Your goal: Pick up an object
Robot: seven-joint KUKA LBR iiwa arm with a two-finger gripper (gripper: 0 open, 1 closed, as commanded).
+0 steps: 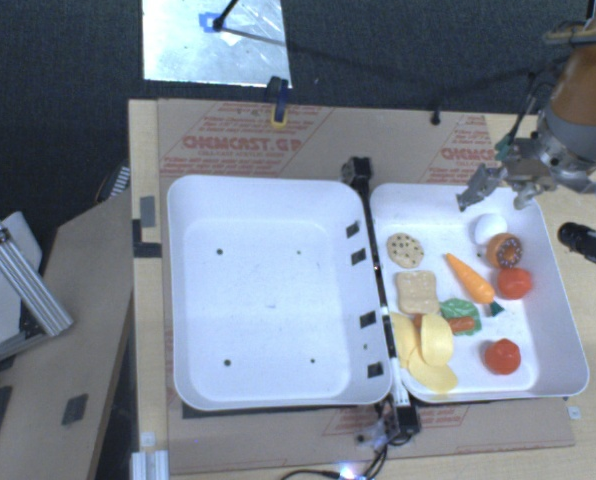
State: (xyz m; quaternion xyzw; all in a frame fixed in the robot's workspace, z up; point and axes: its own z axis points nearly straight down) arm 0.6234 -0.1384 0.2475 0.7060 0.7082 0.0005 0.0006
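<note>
Egg (490,226) lies in the right bin (568,353), beside a doughnut (505,251) and carrot (469,277). Pincer (497,194) hovers just above the egg, fingers spread, holding nothing.

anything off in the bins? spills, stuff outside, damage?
Nothing stands out. All the toy food sits inside the right bin: cookie, cracker, carrot, white egg, two tomatoes, yellow pieces. Items are bunched toward the divider, some touching or overlapping. The gripper hovers over the bin's far edge.
</note>
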